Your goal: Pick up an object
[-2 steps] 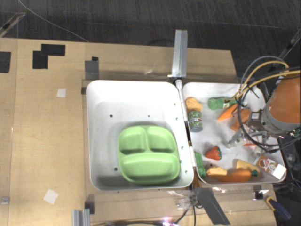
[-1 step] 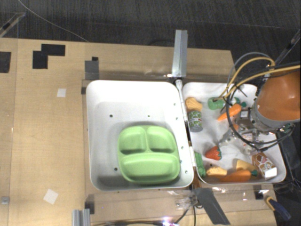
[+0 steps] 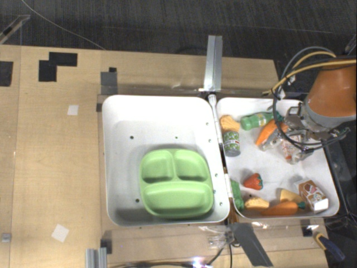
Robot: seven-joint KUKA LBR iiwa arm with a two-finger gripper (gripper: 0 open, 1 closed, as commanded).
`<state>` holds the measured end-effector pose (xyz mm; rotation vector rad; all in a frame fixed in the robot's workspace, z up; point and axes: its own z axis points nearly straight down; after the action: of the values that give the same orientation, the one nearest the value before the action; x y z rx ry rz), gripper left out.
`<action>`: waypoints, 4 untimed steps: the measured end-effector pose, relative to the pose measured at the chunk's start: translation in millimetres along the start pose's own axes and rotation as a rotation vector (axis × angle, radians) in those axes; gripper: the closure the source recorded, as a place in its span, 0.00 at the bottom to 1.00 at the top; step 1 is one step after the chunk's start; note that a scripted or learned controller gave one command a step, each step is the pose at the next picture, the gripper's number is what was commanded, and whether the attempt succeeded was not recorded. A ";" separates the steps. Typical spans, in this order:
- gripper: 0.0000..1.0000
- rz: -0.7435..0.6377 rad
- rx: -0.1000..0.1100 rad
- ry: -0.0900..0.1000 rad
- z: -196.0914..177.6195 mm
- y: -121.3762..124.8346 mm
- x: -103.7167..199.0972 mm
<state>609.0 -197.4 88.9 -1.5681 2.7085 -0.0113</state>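
Now, operator, take the single overhead view line by line.

Worktop (image 3: 50,166): you see pale wood carrying two shallow white bins side by side.

Left bin (image 3: 120,121): it holds one green divided plate (image 3: 176,182), lying flat toward the near side.

Right bin (image 3: 329,197): it holds the small items you can choose from.

End effector (image 3: 285,141): you find it low over the far right part of the right bin, under the orange wrist band; whether it is wide or narrow you cannot tell, because cables and glare hide the tips.

Carrot (image 3: 266,133): it lies tilted just beside the end effector, touching or nearly touching the green bottle (image 3: 256,120); nothing shows it gripped.

Handling of the carrot: you should expect a light, stiff, smooth plastic toy that may roll; take it across the thick middle, not the tapered tip.

Can (image 3: 231,143): it stands by the dividing wall, with a yellow-orange piece (image 3: 228,122) just behind it.

Strawberry (image 3: 253,181): it sits alone mid-bin, well apart from its neighbours, so you may find it an easier target.

Near edge: you see a small box (image 3: 311,195), a yellow wedge (image 3: 287,195) and a long orange piece (image 3: 279,208) crowded together.
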 end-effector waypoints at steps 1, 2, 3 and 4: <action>0.00 0.005 0.000 -0.003 -0.8 39.6 -62.9; 0.00 -0.024 0.002 -0.001 -3.7 120.9 -23.5; 0.00 0.170 0.003 -0.001 -1.2 34.2 -15.9; 0.00 0.127 -0.001 -0.004 -0.2 37.3 -81.2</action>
<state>617.1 -108.5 89.2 -1.3917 2.7993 -0.0060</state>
